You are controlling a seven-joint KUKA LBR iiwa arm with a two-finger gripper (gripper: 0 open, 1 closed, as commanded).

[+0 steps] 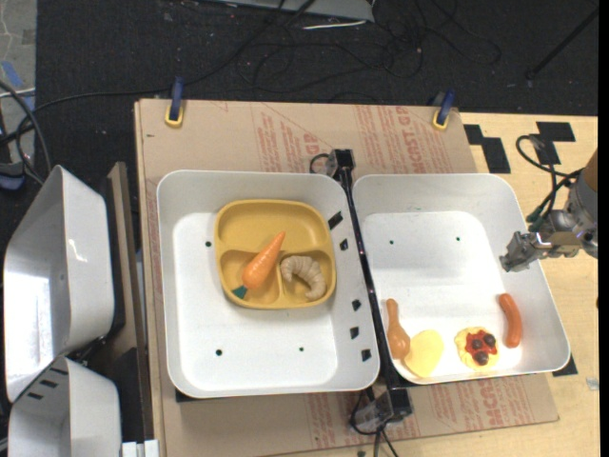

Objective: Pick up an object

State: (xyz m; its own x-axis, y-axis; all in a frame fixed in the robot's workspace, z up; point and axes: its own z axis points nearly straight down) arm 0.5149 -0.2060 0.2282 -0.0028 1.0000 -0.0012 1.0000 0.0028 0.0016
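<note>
Grey gripper (519, 252), its opening impossible to tell, is poised at the right bin's (428, 190) far-right rim, where the nearby sausage (512, 319) risks being missed or nudged.

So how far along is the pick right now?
Nothing looks picked yet. The tool sits at the right bin's right rim with nothing visibly in it. The sausage, drumstick and other toy foods still lie in that bin; descent, grasp and lift remain.
</note>
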